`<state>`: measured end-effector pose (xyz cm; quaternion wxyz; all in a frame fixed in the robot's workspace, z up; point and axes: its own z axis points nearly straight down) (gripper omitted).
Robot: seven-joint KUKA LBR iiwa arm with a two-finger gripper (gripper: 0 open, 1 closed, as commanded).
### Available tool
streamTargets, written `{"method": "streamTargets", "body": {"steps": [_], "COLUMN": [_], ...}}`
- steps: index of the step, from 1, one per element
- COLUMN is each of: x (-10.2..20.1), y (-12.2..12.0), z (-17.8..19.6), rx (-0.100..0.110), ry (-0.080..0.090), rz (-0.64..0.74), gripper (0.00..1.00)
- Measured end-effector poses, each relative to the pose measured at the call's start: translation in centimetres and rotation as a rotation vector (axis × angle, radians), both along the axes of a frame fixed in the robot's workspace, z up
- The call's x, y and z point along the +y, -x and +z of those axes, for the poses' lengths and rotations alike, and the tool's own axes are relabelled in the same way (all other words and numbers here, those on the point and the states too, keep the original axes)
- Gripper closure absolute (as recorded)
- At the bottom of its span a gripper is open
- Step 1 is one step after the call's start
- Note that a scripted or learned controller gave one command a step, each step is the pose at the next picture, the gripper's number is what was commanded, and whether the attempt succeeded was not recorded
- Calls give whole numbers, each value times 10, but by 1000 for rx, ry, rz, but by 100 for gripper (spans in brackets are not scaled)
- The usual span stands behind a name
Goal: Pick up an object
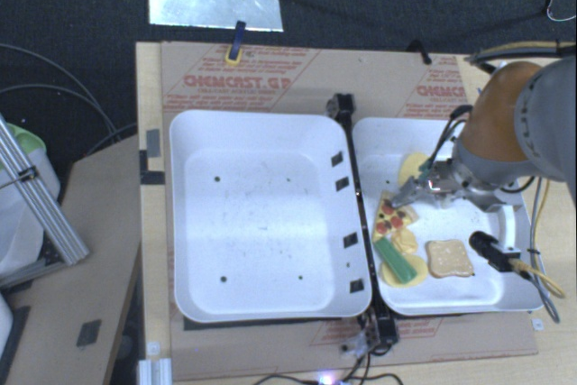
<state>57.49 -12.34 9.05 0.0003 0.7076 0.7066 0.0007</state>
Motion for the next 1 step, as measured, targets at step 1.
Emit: {"method": "streamTargets", "body": {"steps": [1], "x": [35], "y": [30], "z": [-2], "rx": [-14], "ry": [8], "rz": [3], "gripper": [0]}}
